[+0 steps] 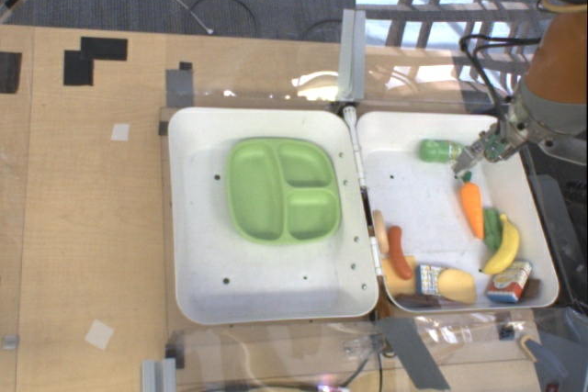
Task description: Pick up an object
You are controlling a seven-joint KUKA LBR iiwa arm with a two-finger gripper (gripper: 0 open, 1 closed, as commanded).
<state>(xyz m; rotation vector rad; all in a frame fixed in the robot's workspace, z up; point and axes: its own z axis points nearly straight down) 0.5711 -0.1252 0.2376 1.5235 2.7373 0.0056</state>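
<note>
My gripper (470,162) hangs over the far right part of the right bin (404,128), just right of a green bottle-like item (438,150) and above the top of an orange carrot (472,207). Nothing shows between its fingers. Along the right wall lie a green pepper-like piece (494,227) and a yellow banana (503,251). At the near wall sit a red and white can (511,282), a yellow block (457,285), a small blue and yellow box (428,277) and a red sausage (397,246).
The left bin (197,289) holds a green divided plate (281,190) in its middle. A metal post (353,50) stands at the far end of the divider between the bins. Wooden bench surface (83,197) spreads to the left.
</note>
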